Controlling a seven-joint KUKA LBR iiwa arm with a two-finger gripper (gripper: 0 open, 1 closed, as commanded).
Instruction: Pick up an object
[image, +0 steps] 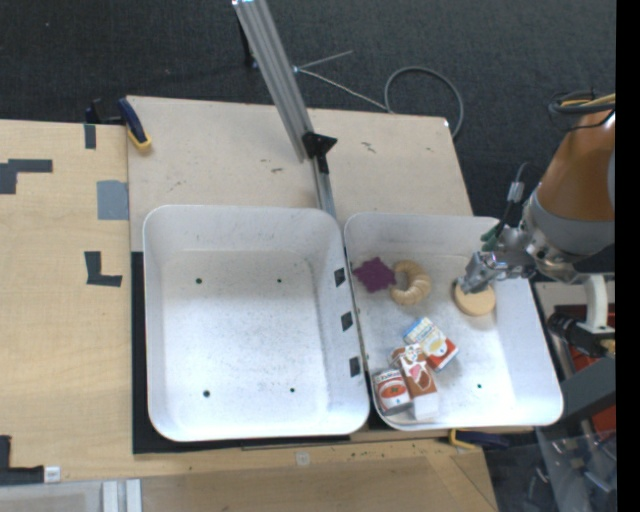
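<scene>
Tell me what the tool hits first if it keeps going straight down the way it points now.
Probably the round tan piece in the right bin: the tool sits right above it, though depth is unclear.

The hand (482, 275) hangs over a tan round piece (476, 301) in the right bin (520, 400), near a bagel (410, 284) and cartons (415, 372).

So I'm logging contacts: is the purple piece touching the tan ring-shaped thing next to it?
Apart. The camera view shows a strip of white bin floor between the purple piece and the tan ring in the right bin.
</scene>
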